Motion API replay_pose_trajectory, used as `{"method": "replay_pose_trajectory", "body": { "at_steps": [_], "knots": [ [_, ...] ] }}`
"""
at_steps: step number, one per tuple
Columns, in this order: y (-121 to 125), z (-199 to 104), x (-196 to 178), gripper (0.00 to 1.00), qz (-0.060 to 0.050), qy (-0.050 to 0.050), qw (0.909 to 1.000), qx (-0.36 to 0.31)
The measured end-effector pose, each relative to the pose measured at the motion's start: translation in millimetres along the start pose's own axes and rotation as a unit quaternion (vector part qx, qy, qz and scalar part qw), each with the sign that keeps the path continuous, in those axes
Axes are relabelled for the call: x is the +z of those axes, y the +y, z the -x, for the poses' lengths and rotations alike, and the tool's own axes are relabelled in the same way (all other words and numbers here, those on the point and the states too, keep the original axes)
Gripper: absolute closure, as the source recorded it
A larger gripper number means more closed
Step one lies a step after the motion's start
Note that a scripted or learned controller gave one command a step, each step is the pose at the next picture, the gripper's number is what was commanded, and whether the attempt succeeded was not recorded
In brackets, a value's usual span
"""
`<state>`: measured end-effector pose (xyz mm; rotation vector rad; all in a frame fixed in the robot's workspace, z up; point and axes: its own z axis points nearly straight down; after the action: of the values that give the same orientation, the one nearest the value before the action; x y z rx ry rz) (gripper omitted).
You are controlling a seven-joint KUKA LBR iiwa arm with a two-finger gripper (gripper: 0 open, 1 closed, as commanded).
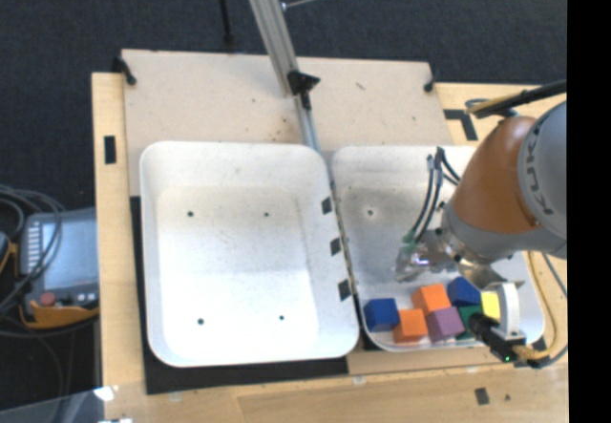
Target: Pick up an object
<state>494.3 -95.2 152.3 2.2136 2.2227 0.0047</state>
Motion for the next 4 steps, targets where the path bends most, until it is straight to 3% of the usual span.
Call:
{"method": "replay_pose_trajectory", "body": {
  "at_steps": [1, 2, 4],
  "knots": [
    [12, 4, -54, 1.0, 0.001, 0.0, 1.0, 0.0],
    [13, 5, -70, 1.0, -0.001, 0.0, 1.0, -0.001],
    [46, -101, -69, 1.0, -0.002, 0.001, 1.0, -0.001]
  ]
}}
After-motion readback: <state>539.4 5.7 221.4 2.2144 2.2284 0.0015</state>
